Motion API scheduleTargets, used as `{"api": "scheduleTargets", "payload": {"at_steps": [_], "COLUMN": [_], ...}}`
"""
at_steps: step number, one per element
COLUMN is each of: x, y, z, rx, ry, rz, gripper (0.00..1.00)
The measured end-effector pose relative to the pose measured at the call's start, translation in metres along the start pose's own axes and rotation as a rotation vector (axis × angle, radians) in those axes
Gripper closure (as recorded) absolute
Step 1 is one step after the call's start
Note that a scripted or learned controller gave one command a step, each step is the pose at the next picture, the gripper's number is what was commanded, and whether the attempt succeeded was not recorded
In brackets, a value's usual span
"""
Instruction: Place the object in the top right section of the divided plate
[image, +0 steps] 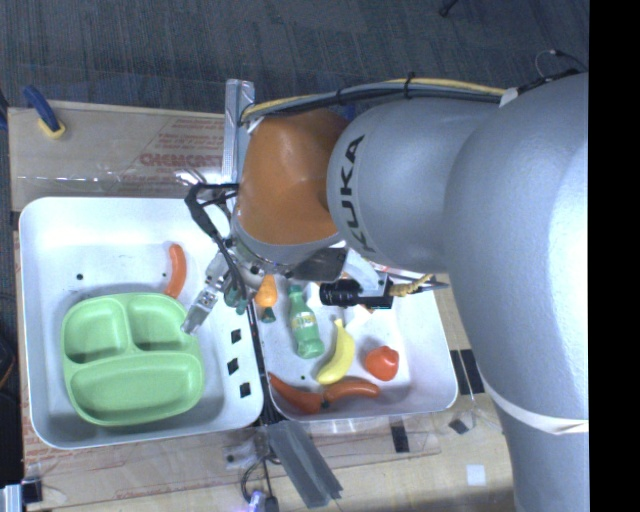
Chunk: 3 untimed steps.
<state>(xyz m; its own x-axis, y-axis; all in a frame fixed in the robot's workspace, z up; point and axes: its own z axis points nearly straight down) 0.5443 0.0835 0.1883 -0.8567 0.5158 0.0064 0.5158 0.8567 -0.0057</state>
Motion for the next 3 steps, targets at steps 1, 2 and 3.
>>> {"api": "scheduleTargets", "payload": {"at_steps": [1,2,3], "x": [0.0,0.0,-0.0005], "y": [0.0,0.0,-0.0002], "z": [0.0,0.0,-0.0073], "rx": [0.0,0.0,0.003], "ry": [0.0,0.0,0.003], "rz": [0.0,0.0,-0.002], "gripper": [0.0,0.0,1.0]}}
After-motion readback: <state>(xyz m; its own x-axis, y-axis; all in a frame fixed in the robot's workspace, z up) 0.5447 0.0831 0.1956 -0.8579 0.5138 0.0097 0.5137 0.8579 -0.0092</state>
